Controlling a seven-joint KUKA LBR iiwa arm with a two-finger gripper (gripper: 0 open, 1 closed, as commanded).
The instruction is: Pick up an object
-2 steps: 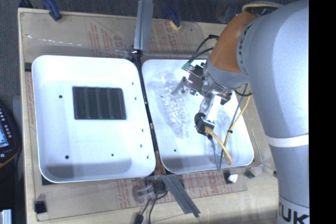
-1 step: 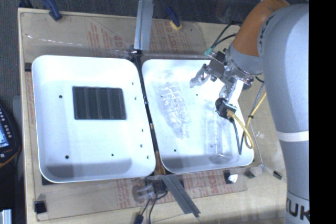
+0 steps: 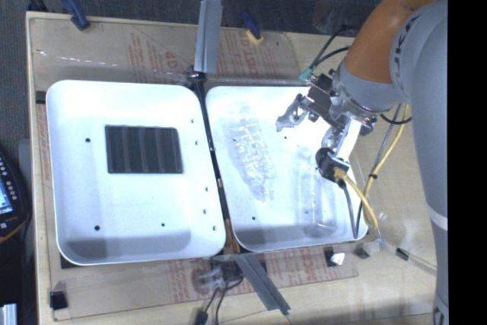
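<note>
A dark grey ridged rectangular block [image 3: 144, 149] lies flat in the left bin [image 3: 68, 224]. In the right bin [image 3: 228, 217] lie two see-through items: a crinkled clear plastic piece [image 3: 253, 151] near the middle and a clear bottle [image 3: 316, 202] towards the front right. My gripper [image 3: 308, 139] hangs over the right bin's back right area, above and to the right of the crinkled piece and just behind the bottle. Its fingers are spread open with nothing between them.
The grey arm with its orange band [image 3: 384, 19] reaches in over the right bin's right wall. Yellow and black cables [image 3: 364, 198] trail beside the wrist. A metal divider bar [image 3: 207, 34] and blue clamps [image 3: 76, 11] sit at the bench's back edge.
</note>
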